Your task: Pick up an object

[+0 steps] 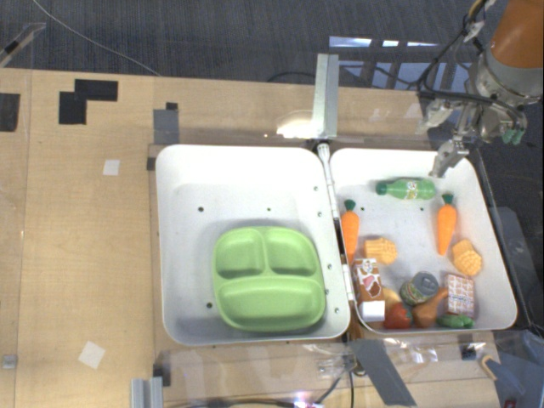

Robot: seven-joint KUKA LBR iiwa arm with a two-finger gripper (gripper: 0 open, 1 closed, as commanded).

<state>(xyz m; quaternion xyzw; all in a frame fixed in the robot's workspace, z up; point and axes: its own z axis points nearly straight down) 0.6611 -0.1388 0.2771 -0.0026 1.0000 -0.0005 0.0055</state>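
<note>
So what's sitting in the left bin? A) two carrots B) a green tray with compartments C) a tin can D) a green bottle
B: the green tray with three compartments lies in the left bin, while the carrots, the bottle and the can are all in the right bin.

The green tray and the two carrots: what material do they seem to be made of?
The green tray looks like moulded plastic with a smooth, slightly matte finish: one even colour, rounded compartments, soft highlights. The two carrots look like toy plastic too, uniformly orange with green tops; at this size, rubber or foam cannot be excluded.
</note>
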